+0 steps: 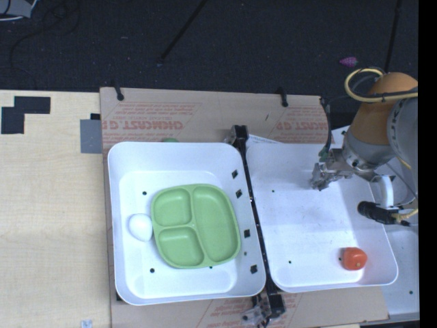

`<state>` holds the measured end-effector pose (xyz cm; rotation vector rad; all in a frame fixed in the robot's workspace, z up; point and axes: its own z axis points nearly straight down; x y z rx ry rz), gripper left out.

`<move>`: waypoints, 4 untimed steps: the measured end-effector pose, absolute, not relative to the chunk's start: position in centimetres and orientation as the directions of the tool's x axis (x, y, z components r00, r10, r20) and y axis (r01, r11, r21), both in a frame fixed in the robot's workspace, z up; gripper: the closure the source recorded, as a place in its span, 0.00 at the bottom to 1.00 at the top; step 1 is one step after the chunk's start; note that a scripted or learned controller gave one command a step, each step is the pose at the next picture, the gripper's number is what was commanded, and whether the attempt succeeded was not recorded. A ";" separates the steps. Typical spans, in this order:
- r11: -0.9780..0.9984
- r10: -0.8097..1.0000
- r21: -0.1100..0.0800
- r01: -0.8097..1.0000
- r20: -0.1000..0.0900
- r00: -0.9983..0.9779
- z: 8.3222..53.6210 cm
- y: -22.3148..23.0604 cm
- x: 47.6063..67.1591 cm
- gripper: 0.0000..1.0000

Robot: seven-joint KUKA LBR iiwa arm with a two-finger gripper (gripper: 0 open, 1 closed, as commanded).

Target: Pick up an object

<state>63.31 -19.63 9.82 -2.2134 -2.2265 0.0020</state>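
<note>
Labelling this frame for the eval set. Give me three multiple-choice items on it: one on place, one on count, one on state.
1. Where is the orange object?
A. left bin
B. right bin, near front right corner
C. on the green tray

2. How many compartments has the green tray?
A. two
B. three
C. five

3. What touches the white ball?
A. the gripper
B. the orange object
C. the green tray's left edge

Key: 1 B, it lies in the right bin. 2 B, three wells show. 3 C, it sits against the tray in the left bin; the gripper is over the right bin.

The left bin (123, 183) holds a divided plate (194, 225) — an egg-shaped thing (141, 227) touches the plate's left edge; the tomato-like thing (354, 258) lies well right, in the right bin (300, 210).
</note>
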 end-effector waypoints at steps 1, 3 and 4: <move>-0.002 1.000 0.002 1.000 -0.001 0.002 14.4 -19.9 62.6 1.00; 0.000 1.000 0.003 1.000 -0.001 0.000 24.2 -19.9 62.5 1.00; 0.003 1.000 -0.004 1.000 0.002 -0.003 24.3 -15.3 60.4 1.00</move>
